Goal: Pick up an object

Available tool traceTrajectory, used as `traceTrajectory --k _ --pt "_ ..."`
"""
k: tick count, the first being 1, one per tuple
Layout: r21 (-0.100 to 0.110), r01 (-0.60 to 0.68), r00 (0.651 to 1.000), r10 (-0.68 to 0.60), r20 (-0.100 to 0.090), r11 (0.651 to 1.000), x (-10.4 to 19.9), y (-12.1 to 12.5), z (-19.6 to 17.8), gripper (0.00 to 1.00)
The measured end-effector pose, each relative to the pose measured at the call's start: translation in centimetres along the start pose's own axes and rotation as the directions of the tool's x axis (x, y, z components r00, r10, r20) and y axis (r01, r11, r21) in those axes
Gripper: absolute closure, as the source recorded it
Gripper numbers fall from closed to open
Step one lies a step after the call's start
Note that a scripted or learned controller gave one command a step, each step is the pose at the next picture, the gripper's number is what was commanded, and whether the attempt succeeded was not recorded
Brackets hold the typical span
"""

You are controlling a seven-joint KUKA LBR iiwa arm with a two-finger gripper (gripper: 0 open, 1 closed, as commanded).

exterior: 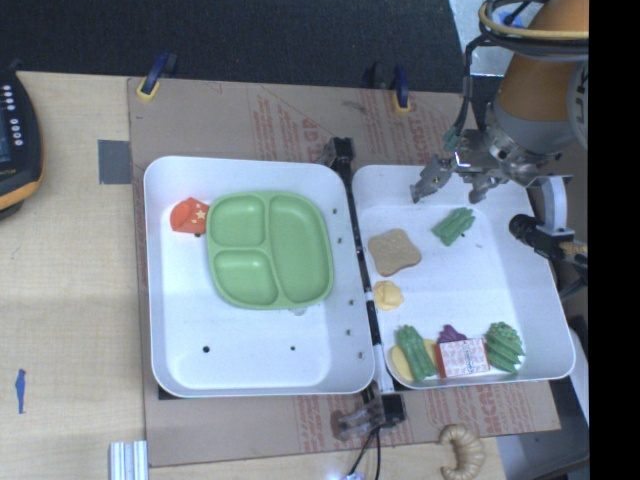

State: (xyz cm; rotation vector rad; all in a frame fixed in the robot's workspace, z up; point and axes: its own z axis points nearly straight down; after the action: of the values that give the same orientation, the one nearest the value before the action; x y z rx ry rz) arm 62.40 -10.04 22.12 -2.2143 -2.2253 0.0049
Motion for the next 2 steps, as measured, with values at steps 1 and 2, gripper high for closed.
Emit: traceTrajectory --k 1,2 --pt "0.005 -0.002 1.0 0.002 0.002 1.0 -4.5 0.7 7.2 0.0" --pt "0.011 -0.009 1.0 0.009 -0.002 1.0 -11.5 -11.0 11.0 0.0"
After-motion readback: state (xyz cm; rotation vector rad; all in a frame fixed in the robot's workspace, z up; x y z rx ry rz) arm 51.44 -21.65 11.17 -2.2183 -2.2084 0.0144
